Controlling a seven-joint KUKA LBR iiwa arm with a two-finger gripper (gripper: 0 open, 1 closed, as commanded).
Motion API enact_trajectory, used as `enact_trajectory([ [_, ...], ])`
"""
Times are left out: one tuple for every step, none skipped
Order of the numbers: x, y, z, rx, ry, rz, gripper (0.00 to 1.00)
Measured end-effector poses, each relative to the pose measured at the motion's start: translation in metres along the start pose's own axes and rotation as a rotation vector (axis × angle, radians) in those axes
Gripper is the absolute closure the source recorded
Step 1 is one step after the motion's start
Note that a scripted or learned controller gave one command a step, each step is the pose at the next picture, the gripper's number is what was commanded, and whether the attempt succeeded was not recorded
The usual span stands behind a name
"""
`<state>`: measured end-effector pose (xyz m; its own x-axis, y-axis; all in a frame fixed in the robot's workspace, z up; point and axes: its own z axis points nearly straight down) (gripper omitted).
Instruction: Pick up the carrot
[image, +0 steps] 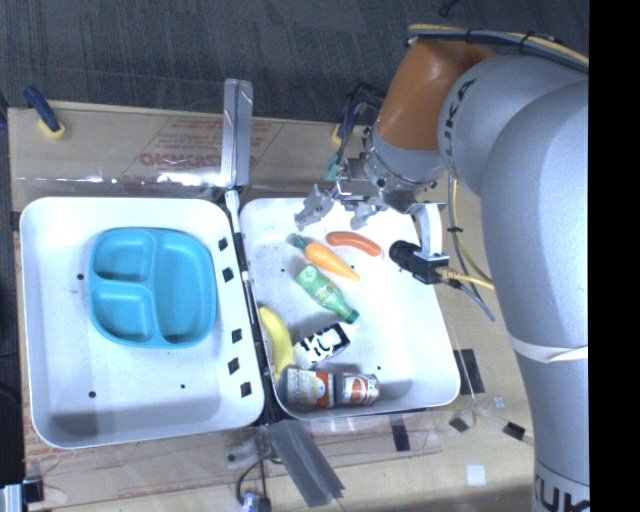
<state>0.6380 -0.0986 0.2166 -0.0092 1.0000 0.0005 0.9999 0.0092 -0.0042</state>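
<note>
Here the gripper (338, 203) hangs spread and empty above the right bin (425, 345).
The carrot (331, 259) lies just below, squeezed between sausage (353, 242) and green bottle (322, 288); closing might catch a neighbour instead.

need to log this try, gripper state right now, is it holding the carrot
Gripper: open, fingers spread, holding nothing, above the right bin's far edge. The carrot lies loose in the bin, just below it.
</note>
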Motion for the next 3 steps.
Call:
enact_trajectory([
  [-0.011,0.019,0.125,-0.002,-0.001,-0.082,0.0],
  [-0.01,0.02,0.115,-0.002,-0.002,-0.088,1.0],
  [0.075,0.009,0.025,-0.002,0.0,0.217,1.0],
])
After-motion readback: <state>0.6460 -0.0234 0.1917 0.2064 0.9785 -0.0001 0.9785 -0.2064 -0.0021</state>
